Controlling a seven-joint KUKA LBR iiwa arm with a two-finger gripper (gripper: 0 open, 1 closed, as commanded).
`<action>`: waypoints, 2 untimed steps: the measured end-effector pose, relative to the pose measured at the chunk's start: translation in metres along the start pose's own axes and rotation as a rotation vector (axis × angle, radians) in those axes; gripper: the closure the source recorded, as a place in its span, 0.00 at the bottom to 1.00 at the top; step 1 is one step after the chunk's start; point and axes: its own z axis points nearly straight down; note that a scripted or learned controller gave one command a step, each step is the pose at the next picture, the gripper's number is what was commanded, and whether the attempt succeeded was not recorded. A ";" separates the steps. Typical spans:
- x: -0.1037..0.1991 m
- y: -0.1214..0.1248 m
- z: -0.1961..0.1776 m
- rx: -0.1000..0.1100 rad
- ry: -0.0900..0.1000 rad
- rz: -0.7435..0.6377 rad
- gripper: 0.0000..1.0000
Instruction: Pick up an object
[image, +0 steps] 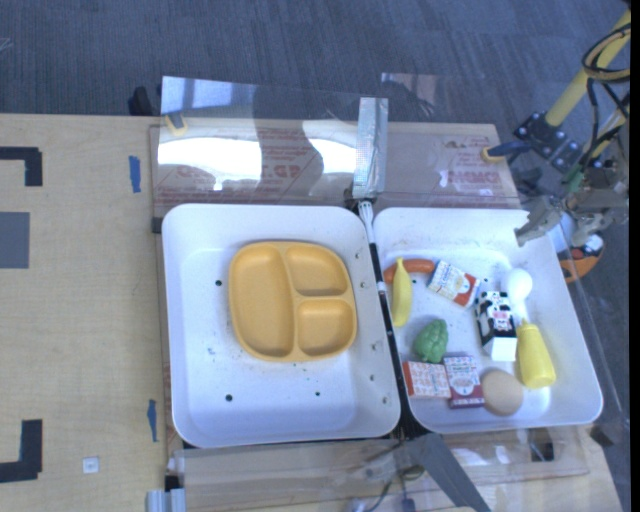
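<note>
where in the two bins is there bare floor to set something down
Left bin: a bare floor rings the yellow divided plate, widest along the front edge. Right bin: bare strip along the back, behind the banana and snack packet. The front is crowded: broccoli, cartons, egg, mustard bottle, toy cow.

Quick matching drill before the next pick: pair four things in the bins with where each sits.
Things:
1. yellow divided plate
2. green broccoli toy
3. egg
4. banana

Places:
A. right bin, by its left wall
B. left bin, middle
C. right bin, near its front edge
D. right bin, just below the banana

Pairs: 1-B, 2-D, 3-C, 4-A
</note>
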 end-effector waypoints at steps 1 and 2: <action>-0.022 -0.067 0.152 0.002 -0.001 0.208 0.00; -0.027 -0.002 0.174 -0.031 0.006 0.102 0.00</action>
